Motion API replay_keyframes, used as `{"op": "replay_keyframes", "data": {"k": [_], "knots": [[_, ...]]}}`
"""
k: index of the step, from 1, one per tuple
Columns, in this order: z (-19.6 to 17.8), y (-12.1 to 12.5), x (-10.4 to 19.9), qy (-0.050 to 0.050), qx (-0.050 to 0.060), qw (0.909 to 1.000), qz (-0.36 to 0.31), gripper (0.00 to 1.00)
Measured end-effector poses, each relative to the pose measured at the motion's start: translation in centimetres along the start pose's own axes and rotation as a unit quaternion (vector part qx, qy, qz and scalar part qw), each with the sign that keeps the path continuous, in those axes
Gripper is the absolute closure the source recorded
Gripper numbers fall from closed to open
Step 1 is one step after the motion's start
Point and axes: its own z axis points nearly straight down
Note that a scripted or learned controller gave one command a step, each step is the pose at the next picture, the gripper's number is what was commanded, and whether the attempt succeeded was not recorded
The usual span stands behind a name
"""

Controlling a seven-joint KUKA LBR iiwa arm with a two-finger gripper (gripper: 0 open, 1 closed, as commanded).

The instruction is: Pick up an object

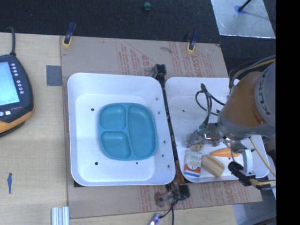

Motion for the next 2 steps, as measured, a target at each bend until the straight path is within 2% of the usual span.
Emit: {"op": "replay_keyframes", "data": {"k": [1, 2], "knots": [[-0.04, 2.63, 0.68, 0.0, -0.001, 1.0, 0.0, 0.0], [-0.04, 3.02, 1.2, -0.001, -0.001, 1.0, -0.001, 0.0]]}}
